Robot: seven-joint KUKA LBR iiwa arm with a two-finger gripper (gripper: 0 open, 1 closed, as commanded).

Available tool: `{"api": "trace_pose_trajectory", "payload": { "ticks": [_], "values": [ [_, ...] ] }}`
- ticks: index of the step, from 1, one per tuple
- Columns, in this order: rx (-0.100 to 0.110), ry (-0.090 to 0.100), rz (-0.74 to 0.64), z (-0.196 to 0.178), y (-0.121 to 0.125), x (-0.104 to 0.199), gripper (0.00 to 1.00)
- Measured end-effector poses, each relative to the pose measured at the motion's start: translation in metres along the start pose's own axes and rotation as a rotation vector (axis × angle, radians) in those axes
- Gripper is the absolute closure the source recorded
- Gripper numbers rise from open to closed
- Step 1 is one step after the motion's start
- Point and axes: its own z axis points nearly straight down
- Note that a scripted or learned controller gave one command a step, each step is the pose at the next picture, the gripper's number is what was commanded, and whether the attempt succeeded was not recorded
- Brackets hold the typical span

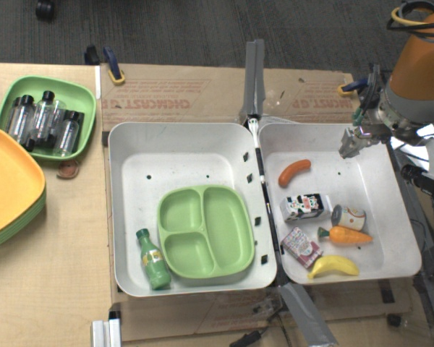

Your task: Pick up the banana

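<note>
Your tabletop (50, 295) carries two shallow white bins side by side, a layout that keeps loose goods penned in and within the arm's reach. The left bin (130, 157) holds a green divided tray (205, 231) lying flat, with a small green bottle (152, 259) on its side just beside the tray's near-left corner. The right bin (390, 194) holds the smaller clutter, scattered apart enough that each piece can probably be approached alone.

The arm (416, 71) reaches in from your right, its gripper (353, 142) poised over the far right corner of the right bin, well apart from its target; whether the jaws stand apart or together, you cannot tell from this slant, since they read as one dark blur. Nothing is seen held.

Your target, the banana (333, 267), lies flat near the front rim of the right bin, curved side up. Just beside it to the left sits a pink packet (301, 245), and just behind it a carrot (347, 236), with a small can (349, 216) behind that. A black-and-white carton (304, 206) and a sausage (295, 170) lie further back. The pick has not begun; the arm would need to travel toward the front rim.
</note>
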Motion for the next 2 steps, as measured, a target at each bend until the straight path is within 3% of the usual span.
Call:
{"api": "trace_pose_trajectory", "payload": {
  "ticks": [1,2],
  "values": [
    [0.004,0.0,0.659,0.014,-0.015,0.04,1.0],
    [0.002,-0.002,0.989,-0.075,-0.035,0.032,1.0]
  ]
}}
